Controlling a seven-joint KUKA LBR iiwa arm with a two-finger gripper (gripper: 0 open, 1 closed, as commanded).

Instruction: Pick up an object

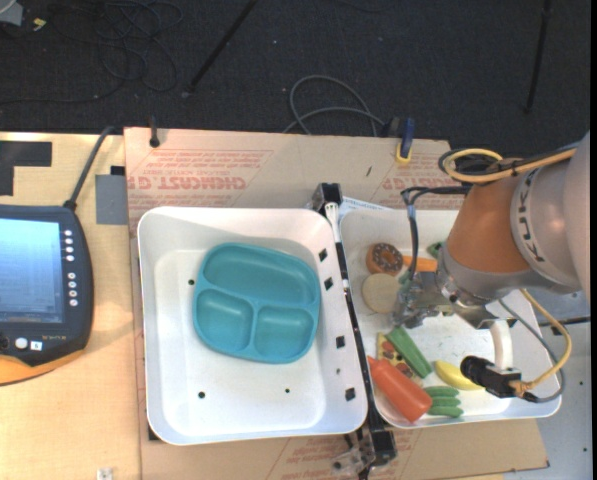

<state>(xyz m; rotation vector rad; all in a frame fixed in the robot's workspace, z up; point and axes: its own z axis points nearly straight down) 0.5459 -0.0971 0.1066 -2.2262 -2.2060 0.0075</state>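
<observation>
My gripper is low in the right bin, coming in from the right under the orange-banded wrist. Just left of it lies a tan round disc, with a brown ring-shaped piece behind that. A small orange piece sits at the far side of the gripper. Below the gripper lie a green pod, a red-orange carrot-like piece, a yellow banana and another green piece. Nothing shows between the gripper's tips.
The left bin holds a teal divided plate. A black-clipped divider separates the two bins. A tablet-like screen stands on the bench at the far left. Cardboard lies under both bins.
</observation>
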